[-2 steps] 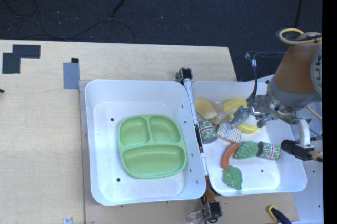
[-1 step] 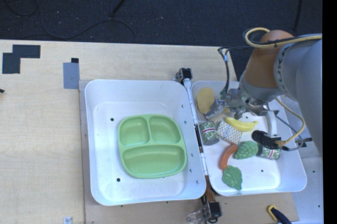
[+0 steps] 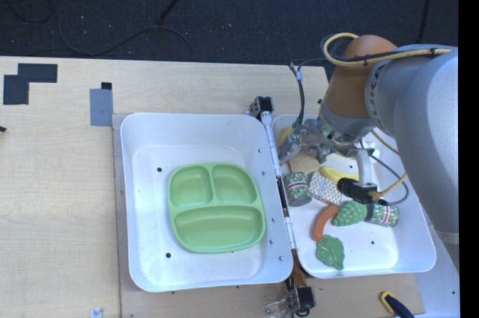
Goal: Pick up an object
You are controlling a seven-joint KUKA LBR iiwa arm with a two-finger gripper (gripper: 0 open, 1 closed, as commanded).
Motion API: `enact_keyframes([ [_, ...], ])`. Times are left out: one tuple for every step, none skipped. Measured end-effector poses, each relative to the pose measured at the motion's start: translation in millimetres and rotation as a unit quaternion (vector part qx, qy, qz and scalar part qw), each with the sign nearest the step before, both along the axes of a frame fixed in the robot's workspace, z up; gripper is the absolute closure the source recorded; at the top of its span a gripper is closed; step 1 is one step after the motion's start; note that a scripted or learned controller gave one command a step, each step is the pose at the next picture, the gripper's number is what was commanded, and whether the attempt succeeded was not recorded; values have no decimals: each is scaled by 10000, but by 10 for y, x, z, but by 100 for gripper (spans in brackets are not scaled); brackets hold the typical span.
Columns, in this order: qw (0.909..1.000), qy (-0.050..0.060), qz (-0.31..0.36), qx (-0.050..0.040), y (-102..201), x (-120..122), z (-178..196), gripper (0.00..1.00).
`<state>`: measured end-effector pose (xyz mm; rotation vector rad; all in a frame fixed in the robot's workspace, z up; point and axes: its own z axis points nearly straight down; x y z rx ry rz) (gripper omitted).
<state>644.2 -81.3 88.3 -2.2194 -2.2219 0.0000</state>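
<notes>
Crowding gripper: can, carrot (orange), broccoli

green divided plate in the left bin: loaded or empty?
Empty. The green divided plate lies flat in the left bin, all three compartments bare.

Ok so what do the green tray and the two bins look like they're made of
Green tray: probably moulded plastic, one piece with three rounded compartments, even pale green, soft sheen. Left bin and right bin: also likely plastic, plain white, smooth, with rounded corners and thin raised rims; painted metal can't be ruled out from the look alone.
</notes>
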Motion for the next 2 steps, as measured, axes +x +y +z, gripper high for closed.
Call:
enact_keyframes([
  [10000,4,-7,4,-6,1,102,100],
  [10000,1,6,-6,749,-68,2710,100],
])
